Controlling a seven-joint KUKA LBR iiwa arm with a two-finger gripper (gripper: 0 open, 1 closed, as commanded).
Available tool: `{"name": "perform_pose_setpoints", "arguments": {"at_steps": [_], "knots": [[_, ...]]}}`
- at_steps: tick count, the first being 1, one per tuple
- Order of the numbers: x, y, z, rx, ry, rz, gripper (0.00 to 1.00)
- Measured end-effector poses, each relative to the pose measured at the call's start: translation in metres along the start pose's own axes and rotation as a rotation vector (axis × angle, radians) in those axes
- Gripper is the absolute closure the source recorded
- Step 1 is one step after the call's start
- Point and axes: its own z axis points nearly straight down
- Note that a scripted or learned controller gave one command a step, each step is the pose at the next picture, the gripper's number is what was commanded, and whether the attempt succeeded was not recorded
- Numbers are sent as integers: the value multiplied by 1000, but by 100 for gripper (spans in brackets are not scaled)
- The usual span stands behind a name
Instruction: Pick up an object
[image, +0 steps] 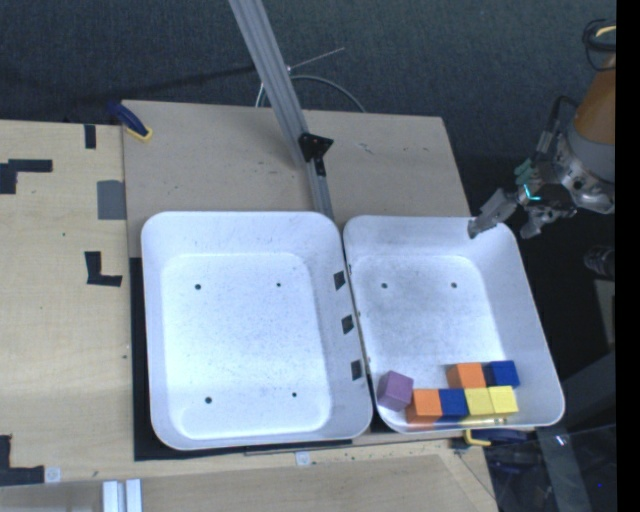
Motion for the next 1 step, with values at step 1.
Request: {"name": "perform_pose_setpoints", "arguments": {"at_steps": [1], "knots": [[35,20,43,4,0,-1,0]]}}
